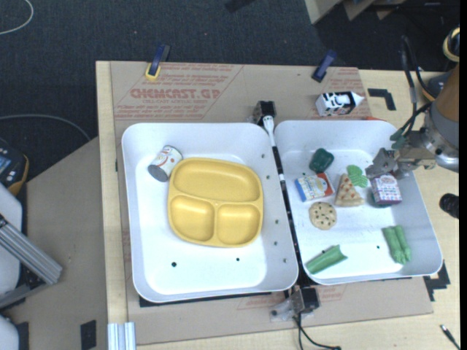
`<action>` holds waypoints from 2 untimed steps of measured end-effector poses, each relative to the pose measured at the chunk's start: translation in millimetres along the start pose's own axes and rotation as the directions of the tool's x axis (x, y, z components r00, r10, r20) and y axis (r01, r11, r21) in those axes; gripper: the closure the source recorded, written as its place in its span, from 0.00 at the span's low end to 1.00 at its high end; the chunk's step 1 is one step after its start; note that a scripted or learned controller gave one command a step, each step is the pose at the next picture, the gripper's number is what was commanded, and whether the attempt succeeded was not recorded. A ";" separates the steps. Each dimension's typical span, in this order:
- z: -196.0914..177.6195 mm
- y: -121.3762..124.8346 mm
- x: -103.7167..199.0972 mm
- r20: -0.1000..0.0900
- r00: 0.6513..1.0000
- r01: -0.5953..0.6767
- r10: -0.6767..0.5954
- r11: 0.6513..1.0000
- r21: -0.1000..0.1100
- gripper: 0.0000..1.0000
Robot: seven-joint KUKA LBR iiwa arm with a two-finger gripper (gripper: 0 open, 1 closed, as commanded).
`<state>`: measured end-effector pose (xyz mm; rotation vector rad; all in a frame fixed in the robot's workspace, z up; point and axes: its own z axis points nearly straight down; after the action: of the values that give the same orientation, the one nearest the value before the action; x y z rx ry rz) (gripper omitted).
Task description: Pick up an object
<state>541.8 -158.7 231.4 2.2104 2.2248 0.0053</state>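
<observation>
Gripper (381, 168) low in right bin (365, 268), by its far right side; finger state cannot be told. Purple packet (385, 190) just beside it, on the near side; pizza slice (349, 193) left.

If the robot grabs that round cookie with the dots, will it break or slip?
The cookie looks like a toy, with an even shape and tidy dots, so it is probably stiff and unlikely to crumble. It lies flat on the bin floor, so fingers may struggle to get under its thin edge. Being round and flat, it may slide rather than roll.
</observation>
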 end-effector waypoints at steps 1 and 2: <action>-7.5 36.4 36.8 -0.001 1.000 0.000 0.000 1.000 0.000 1.00; 3.7 80.2 63.1 0.000 1.000 -0.002 0.002 1.000 0.001 1.00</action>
<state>621.6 -95.1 228.0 2.2130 2.2237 0.0044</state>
